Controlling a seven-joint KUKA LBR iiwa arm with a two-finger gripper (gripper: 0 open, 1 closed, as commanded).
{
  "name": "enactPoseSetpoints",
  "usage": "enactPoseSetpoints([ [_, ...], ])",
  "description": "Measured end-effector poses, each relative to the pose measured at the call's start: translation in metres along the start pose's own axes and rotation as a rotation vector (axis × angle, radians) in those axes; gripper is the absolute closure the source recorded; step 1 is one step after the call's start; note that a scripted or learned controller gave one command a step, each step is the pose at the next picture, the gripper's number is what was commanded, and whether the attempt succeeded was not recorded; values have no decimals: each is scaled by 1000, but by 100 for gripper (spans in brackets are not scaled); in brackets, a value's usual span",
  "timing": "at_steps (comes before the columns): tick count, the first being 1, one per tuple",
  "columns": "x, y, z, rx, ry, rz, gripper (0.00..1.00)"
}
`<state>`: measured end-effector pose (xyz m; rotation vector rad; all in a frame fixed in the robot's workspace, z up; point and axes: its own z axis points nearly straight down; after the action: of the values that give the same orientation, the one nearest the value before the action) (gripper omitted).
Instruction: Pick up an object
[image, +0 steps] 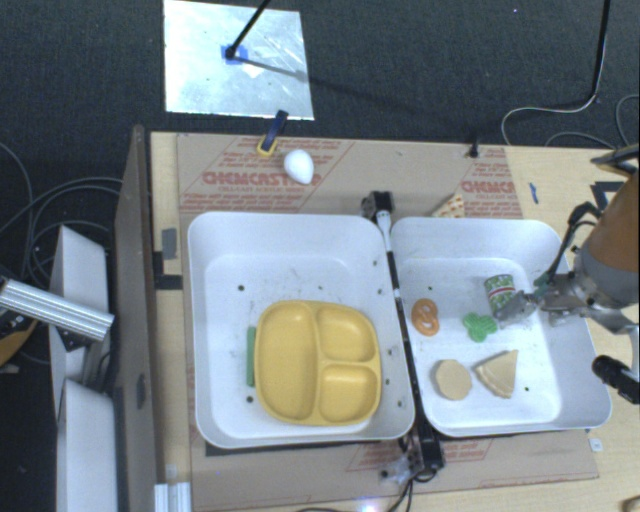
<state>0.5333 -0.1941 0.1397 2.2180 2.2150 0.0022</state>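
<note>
You see the tool (512, 308) low in the right bin (572, 262), just beside the small green and white can (499, 291) at about its 4 o'clock. Whether it is spread or pressed together, I cannot tell. Nothing is lifted yet. The green toy (479, 325), the orange pretzel (426, 317), the round cracker (452, 379) and the wedge (498, 372) lie on the bin floor, so the grasp and the lift are left.
</note>
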Motion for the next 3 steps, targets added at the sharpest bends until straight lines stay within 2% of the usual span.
enactPoseSetpoints([
  [1,69,54,49,2,3,-11,0],
  [2,42,12,56,8,4,0,0],
  [3,1,93,34,-4,-1,-6,0],
])
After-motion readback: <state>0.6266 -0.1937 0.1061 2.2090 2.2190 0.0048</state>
